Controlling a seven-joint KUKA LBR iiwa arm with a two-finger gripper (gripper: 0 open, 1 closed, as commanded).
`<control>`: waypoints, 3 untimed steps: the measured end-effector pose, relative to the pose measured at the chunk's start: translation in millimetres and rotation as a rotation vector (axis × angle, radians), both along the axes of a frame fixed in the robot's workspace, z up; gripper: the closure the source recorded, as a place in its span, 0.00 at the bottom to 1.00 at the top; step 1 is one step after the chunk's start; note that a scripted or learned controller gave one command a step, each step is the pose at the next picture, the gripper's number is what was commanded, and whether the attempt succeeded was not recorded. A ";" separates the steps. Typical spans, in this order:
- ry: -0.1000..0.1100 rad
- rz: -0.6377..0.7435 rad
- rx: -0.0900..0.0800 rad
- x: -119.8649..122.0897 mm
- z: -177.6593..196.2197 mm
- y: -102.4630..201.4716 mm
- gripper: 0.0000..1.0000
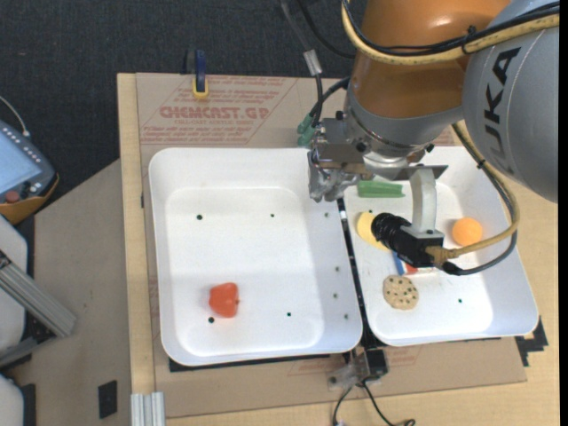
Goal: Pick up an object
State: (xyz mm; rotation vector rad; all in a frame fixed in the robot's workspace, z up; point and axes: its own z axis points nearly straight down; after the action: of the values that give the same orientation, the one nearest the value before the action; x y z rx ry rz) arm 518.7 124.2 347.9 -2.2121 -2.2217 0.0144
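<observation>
Overhead, the grey arm [497,69] with its orange band reaches in from the right and hangs over the seam between the 2 white bins. Its gripper [327,183] sits low at the top of that seam, just over the inner wall of the left bin [169,193]; whether it is open or closed, or has anything in it, cannot be made out from this angle.

In the left bin, a small red-orange object [224,299] lies alone near the lower left corner, well apart from the gripper.

In the right bin [497,313], partly under the arm's wrist, lie a green piece [382,188], a yellow disc [366,226], an orange ball [466,231] and a round cookie-like item with dark spots [400,292]. A black cable fitting [395,233] crosses above the yellow disc.

Both bins rest on a brown cardboard sheet [222,105] with red print.
</observation>
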 end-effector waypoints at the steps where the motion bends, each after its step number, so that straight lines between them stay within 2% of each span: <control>1: -0.005 -0.007 0.001 -41.6 -11.5 -26.0 1.00; 2: -0.022 -0.003 0.005 -38.5 80.3 -28.0 1.00; 3: -0.004 0.000 0.001 -21.2 14.3 19.2 1.00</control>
State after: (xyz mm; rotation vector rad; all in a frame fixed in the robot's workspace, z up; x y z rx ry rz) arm 497.5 143.5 362.1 -2.2140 -2.2232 0.0088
